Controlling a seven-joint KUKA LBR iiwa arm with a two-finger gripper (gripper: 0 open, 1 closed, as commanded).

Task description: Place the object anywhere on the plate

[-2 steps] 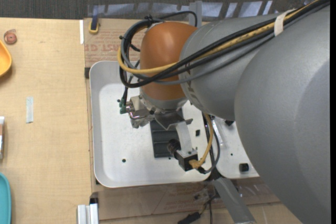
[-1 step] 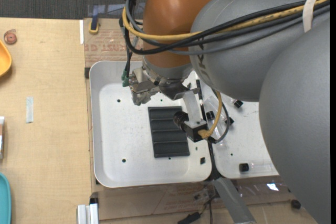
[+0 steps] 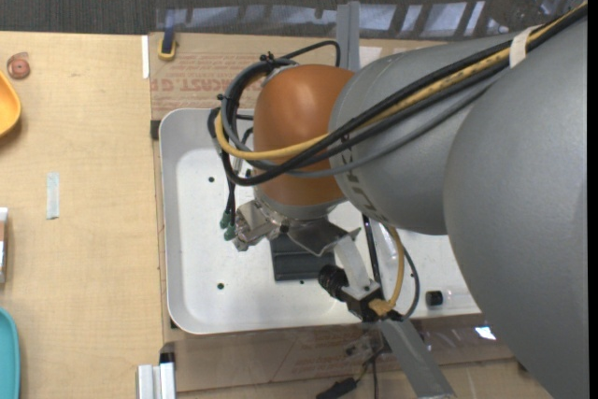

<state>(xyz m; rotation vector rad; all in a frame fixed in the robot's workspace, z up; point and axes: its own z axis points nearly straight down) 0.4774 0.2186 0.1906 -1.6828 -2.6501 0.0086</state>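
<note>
arm: big grey body fills the right and centre of the view, reaching in from the right over the bin
orange band: sits dead centre over the bin, wrist pointing down below it
cables: black and yellow lines loop around the orange band and run up along the grey arm to the top right
gripper: dark block under the wrist, low over the bin floor (seen from above, mostly covered by the wrist)
gripper state: cannot tell how it is set, or whether it has hold of anything
object: cannot tell where it is; nothing identifiable on the bare bin floor
plate: cannot pick one out either
bin: white, shallow, rounded corners; left part of floor is bare with a few small dark dots
bench: light wood, left of the bin
orange item: at left edge of bench, cut off
teal item: bottom left corner, cut off
</note>
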